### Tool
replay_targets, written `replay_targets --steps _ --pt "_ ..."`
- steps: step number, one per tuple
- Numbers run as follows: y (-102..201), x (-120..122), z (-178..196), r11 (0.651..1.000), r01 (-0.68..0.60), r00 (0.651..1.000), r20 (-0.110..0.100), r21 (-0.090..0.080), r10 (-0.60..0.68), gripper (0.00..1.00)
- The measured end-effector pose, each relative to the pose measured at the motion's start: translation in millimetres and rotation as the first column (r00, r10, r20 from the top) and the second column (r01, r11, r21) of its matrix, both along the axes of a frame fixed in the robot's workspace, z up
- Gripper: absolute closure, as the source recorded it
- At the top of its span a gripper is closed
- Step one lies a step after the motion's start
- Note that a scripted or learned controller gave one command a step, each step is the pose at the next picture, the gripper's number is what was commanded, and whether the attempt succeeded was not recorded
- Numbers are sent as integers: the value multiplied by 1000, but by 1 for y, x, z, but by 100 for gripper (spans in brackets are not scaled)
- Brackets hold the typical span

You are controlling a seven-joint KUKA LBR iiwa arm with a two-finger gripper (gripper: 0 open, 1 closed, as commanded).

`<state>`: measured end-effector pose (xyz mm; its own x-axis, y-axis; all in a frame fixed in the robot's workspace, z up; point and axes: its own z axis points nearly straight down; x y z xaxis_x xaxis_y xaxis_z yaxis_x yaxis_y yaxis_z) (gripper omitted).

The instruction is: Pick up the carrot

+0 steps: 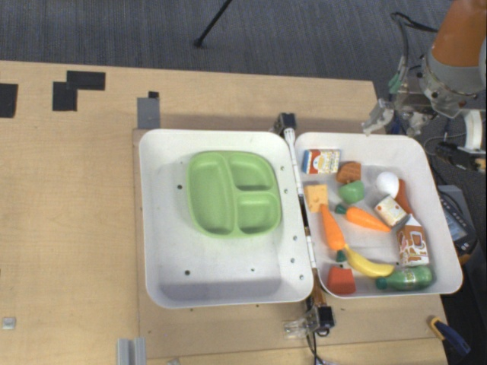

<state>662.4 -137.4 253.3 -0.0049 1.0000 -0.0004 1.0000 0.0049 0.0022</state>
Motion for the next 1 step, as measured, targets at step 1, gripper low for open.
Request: replay_targets --steps 1 --pt "53 -53 -91 1000 3 1000 -4 2 -3 0"
